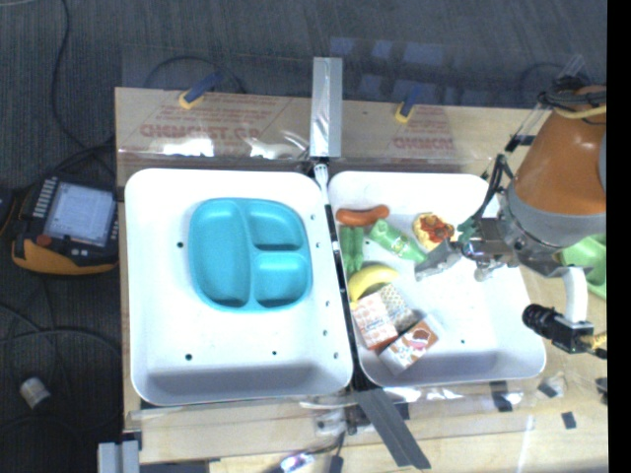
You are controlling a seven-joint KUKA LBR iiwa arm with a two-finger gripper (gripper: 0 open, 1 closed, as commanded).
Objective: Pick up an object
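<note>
My bench carries two white bins side by side. The left bin [158, 363] holds a blue divided tray [251, 252], set toward its upper middle, well apart from anything I could pick.

The right bin [493, 348] has all the loose items, crowded against its left wall. My arm [562, 180], grey with the orange band, comes in from the right and covers that bin's upper right part.

My gripper [455, 254] hangs over the middle of the right bin, and I cannot tell how it is set; nothing shows in its grasp.

Nearest the front lies a printed snack packet [380, 315] with a small red-brown carton [412, 343] touching its lower right. Just above sits a yellow banana [369, 280], then a green item [392, 240], partly hidden. A sausage [362, 215] lies at the top. A small red and yellow piece [432, 229] sits just left of my gripper.
</note>
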